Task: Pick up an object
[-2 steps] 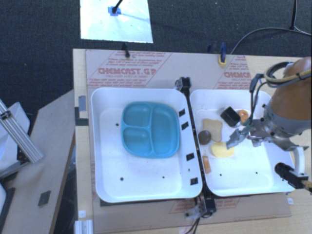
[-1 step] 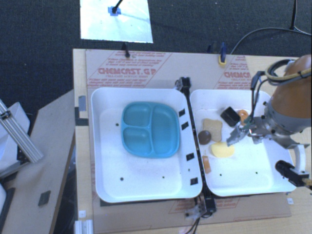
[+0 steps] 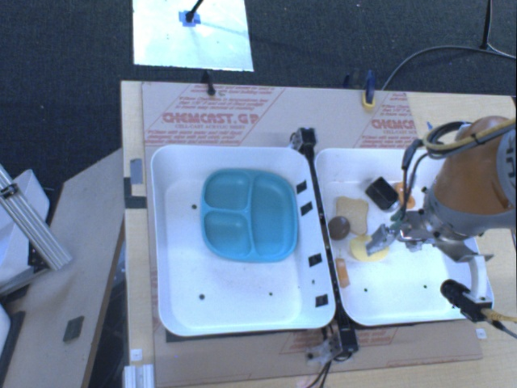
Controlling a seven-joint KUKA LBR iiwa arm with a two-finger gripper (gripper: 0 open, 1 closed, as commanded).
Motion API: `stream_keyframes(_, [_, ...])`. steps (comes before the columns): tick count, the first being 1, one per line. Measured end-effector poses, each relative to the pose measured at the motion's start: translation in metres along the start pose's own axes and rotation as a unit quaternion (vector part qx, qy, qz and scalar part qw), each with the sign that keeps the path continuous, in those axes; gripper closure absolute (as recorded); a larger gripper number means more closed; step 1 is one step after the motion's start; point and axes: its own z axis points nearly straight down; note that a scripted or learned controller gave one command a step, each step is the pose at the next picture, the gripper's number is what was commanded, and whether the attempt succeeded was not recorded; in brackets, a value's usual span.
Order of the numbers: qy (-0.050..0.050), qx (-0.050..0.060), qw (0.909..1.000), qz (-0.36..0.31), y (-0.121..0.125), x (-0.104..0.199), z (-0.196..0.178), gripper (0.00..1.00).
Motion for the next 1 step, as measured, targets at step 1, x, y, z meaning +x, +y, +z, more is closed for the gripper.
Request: stream_keyframes(1, [0.000,0.000,1.0000,0.000,-0.0044,0.0052,0.0442,0.00])
